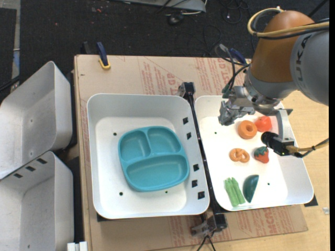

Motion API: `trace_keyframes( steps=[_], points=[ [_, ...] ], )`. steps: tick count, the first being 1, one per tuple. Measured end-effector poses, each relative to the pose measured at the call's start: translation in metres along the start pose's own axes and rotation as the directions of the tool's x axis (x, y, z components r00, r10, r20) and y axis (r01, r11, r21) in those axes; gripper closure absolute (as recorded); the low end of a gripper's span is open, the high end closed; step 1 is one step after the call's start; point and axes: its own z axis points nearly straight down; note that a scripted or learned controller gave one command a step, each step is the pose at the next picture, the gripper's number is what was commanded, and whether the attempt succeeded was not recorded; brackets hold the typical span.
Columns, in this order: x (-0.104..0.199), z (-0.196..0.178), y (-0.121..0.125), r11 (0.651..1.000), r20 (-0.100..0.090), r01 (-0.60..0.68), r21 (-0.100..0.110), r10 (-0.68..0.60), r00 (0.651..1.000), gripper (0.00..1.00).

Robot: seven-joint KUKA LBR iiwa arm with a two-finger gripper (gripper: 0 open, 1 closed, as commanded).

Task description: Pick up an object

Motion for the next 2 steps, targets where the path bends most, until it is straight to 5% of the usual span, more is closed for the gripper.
trace_keyframes(
  steps=[2],
  points=[
    [0.101, -0.005, 0.029, 1.0, -0.001, 0.001, -0.001, -0.001, 1.0, 1.0]
  ],
)
